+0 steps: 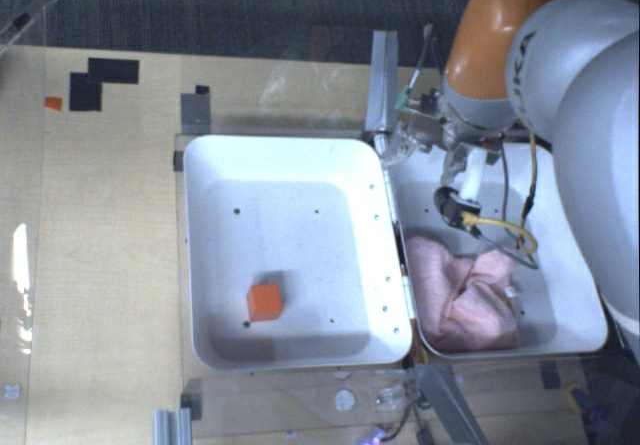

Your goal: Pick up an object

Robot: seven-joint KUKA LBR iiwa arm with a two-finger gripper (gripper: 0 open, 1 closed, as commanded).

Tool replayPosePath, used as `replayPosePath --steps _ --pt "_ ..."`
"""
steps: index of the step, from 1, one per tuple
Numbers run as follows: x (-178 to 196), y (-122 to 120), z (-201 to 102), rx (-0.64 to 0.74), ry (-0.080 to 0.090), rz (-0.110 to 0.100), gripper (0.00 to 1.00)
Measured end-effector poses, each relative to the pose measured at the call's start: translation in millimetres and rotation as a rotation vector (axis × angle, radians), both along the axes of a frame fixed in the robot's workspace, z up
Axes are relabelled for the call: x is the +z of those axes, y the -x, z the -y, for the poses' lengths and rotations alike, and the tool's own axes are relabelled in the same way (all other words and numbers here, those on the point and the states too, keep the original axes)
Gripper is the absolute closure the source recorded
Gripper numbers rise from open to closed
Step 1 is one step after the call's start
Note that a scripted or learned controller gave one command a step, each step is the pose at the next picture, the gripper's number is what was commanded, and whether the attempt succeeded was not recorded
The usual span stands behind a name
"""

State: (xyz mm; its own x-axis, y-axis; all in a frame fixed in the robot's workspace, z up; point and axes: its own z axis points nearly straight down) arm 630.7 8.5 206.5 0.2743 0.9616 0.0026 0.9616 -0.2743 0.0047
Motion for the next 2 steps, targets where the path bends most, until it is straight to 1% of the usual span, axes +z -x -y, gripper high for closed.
replayPosePath --steps 1,2 --pt "-20 6 76 0.113 0.002 0.0 0.0" --pt "-79 58 137 0.245 0.003 -0.001 0.0"
